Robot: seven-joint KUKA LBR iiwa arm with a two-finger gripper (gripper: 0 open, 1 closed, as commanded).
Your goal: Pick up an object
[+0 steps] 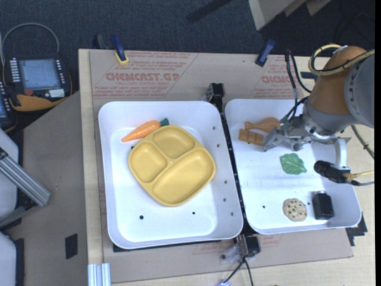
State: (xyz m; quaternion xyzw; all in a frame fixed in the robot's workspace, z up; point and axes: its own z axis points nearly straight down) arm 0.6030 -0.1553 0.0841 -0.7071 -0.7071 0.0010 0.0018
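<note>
the task names no single item, so the candidates are listed as they lie. the right bin (351, 210) holds four loose things. a brown, jointed toy piece (257, 131) lies in the upper left part of this bin, flat and stretched left to right. a green leaf-shaped piece (293, 163) lies near the bin's middle, flat on the floor of the bin. a round tan cookie (294, 209) with dark specks lies toward the near edge, and a small black block (322, 205) sits just beside it on the right, apart from it.

the left bin (110, 159) holds a yellow divided plate (172, 165) with three compartments, set at a tilt to the bin walls. an orange carrot (140, 130) with a green top lies along the plate's upper left rim, touching or very nearly touching it.

the hand (286, 137) hangs over the upper part of the right bin, between the brown piece and the green leaf piece. its metal parts reach close to the right end of the brown piece; contact cannot be confirmed. whether it is spread or closed cannot be told, and nothing is seen gripped in it. the arm (345, 91), grey with an orange band, enters from the right.

both bins rest side by side on the worktop (89, 130).
</note>
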